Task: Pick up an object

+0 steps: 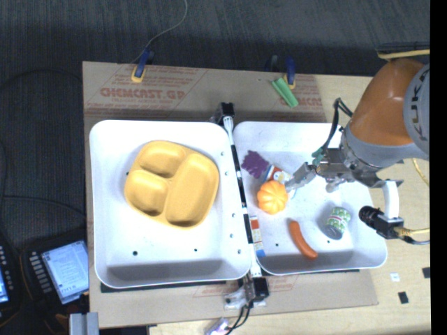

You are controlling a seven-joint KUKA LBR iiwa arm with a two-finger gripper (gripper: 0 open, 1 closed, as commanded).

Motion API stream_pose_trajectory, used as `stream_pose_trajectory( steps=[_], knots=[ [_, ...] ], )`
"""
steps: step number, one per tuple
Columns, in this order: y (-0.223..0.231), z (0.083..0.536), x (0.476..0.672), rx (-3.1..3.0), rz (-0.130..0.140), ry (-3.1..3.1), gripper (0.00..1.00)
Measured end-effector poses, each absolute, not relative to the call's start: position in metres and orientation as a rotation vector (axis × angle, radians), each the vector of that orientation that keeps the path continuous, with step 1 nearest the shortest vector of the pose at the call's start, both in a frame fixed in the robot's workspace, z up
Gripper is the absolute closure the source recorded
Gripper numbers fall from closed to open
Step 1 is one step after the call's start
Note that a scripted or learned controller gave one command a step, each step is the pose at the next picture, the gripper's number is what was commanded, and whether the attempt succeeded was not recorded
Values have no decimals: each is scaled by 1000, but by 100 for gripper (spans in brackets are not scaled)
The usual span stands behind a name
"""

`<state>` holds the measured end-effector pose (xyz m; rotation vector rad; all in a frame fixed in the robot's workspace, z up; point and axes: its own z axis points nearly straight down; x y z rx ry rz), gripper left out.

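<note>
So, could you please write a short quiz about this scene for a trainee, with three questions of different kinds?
1. True or false: the yellow moulded plastic tray lies in the left white bin.
2. Multiple choice: the tool is nearest to which thing? A) the small orange pumpkin B) the orange-red sausage-shaped toy C) the green and white patterned ball
3. Fill in: the purple grape-like toy lies in the ___ white bin.

Key: 1 true; 2 A; 3 right.

Board (140, 93) under the bins — red print "CHEMCAST GP", repeated faintly at its right end. Arm (419, 110) — partial letters "KU".
</note>
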<state>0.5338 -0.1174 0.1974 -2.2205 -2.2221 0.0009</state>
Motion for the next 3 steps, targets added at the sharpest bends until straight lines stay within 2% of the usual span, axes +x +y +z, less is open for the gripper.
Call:
stream_pose_trajectory(
  steps=[1,2,3],
  knots=[
    [-97,88,520,-2224,-6,-2225,0],
    [-96,89,489,-2232,-13,-2231,0],
    [-96,99,489,-2233,-14,-2229,100]
  ],
)
